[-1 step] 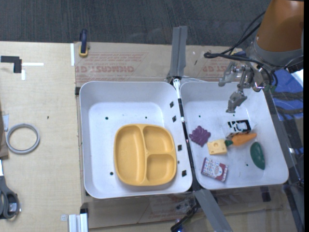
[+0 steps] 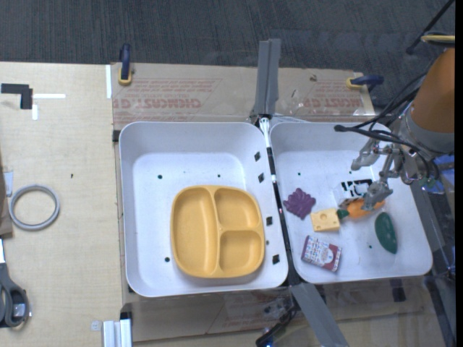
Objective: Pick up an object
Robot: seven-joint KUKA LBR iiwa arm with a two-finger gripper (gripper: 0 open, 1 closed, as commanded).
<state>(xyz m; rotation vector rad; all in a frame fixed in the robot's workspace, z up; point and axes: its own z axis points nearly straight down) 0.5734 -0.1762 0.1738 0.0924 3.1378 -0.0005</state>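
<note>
While the gripper point(image 2: 376, 188) hangs low over the right bin point(image 2: 340, 139), its tip sits right at a small orange toy point(image 2: 359, 208) — likely the piece to be picked. Whether metal touches it, or how the gripper is set, I cannot tell from here. The toy lies near the bin's middle, just beside a yellow cheese wedge point(image 2: 325, 220), with a green pepper-like piece point(image 2: 386, 233) near it on the right. It looks like light, hard plastic — smooth, apt to skid or roll. Taking it across its narrow middle seems safest, clear of the wedge.
</note>
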